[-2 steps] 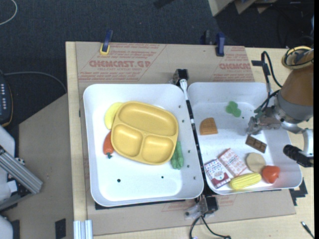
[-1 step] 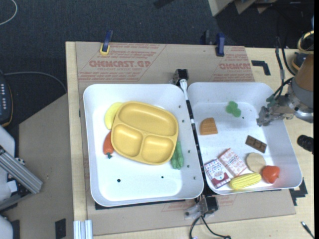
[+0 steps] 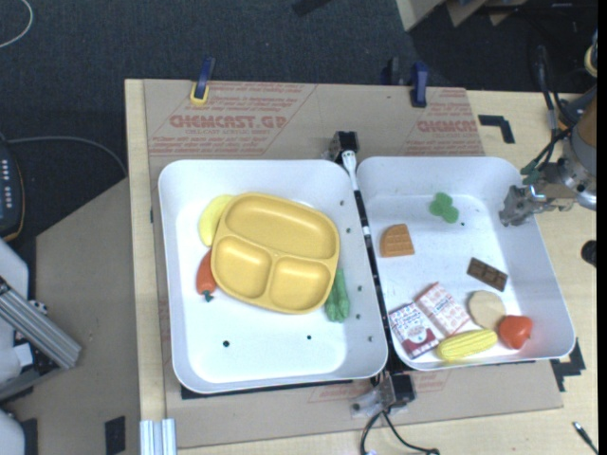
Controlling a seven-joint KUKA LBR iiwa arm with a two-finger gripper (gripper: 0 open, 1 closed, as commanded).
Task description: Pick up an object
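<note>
The front edge of the bench [image 3: 285, 415] lies nearest the camera, a plywood board covered with printed cardboard, and it carries the two white bins side by side.

The left bin [image 3: 190, 349] holds the biggest thing, a yellow divided plate [image 3: 275, 251] with three compartments, lying flat and a little turned. It covers much of the bin floor, so three toy foods only show at its rim: a yellow banana-like piece [image 3: 211, 218] at its upper left, a red-orange pepper or carrot [image 3: 205, 277] at its left, a green leafy piece [image 3: 338, 299] at its lower right. All three are partly under the plate, so I judge them hard to grip.

The right bin [image 3: 545, 254] holds loose small things. In its near corner lie two red-and-white cartons [image 3: 427, 316] touching each other, a corn cob [image 3: 468, 345] just beside them, a pale round biscuit [image 3: 486, 306] and a red tomato [image 3: 515, 331]. They are crowded, so a grasp there may catch a neighbour. Standing more apart are an orange bread slice [image 3: 396, 241], a brown chocolate bar [image 3: 487, 274] and a green broccoli [image 3: 442, 207]; these free ones seem easier targets.

The tool [image 3: 517, 207] hangs at the right bin's far right rim, near the broccoli but apart from it. I cannot tell if it is open or closed, and I see nothing in it, so the picking seems not yet done.
</note>
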